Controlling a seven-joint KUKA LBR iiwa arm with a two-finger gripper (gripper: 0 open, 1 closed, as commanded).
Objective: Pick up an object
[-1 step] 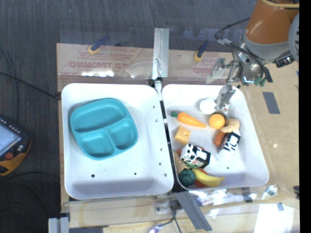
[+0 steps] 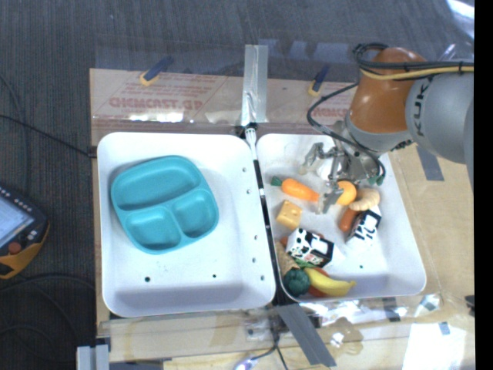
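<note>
- The gripper [image 2: 337, 177] hangs low over the right bin [image 2: 400, 272], its metal fingers spread fairly wide and nothing between them.
- 1 fingertip sits just beside a small orange piece [image 2: 347, 193], with the carrot [image 2: 299, 190] near on the left; it looks poised to close on one of these, though the slant makes it hard to say which.
- The other toys crowd the bin's middle and front: a yellow block [image 2: 289, 214], a black-and-white cow [image 2: 310, 247], a banana [image 2: 333, 285] and a green ball [image 2: 296, 282].
- The left bin [image 2: 154, 284] holds a blue tray [image 2: 163, 202], probably the drop spot.
</note>
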